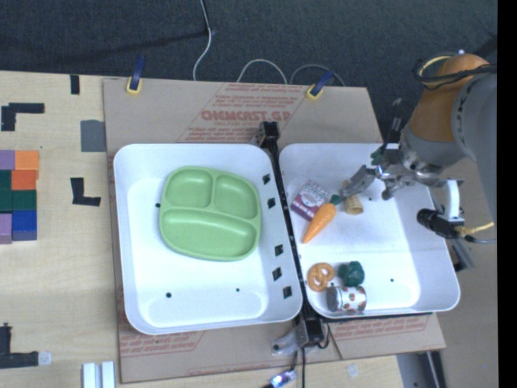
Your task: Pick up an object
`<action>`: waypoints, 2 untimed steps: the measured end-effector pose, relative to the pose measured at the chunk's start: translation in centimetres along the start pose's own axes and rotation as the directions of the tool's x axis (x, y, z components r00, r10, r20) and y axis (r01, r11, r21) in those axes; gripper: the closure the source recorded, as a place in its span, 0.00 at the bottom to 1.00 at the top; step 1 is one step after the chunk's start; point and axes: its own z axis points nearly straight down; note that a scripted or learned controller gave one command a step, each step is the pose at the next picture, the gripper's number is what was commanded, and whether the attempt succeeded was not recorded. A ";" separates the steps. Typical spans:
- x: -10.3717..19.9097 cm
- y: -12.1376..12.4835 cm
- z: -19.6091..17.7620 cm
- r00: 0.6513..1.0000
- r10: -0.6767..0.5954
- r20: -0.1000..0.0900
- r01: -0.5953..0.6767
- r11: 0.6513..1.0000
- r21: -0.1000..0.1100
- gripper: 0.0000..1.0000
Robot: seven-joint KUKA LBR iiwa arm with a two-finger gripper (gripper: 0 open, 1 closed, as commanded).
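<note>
Dark cloth backs the table (65, 136). Left bin (137, 297) holds a green tray (212, 214). Right bin (420, 289) gathers the pickables: carrot (318, 221) at frame centre-right, near the gripper (355, 186), whose opening I cannot tell.

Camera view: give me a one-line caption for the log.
Gripper hovers over the right bin near a carrot; a green divided plate lies in the left bin.
</note>
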 end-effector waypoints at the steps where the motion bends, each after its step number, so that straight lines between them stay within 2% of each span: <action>1: -0.1 0.4 3.3 1.000 0.002 0.007 -0.001 1.000 -0.020 0.00; 2: 0.0 0.3 2.4 1.000 -0.002 0.007 0.002 1.000 -0.015 1.00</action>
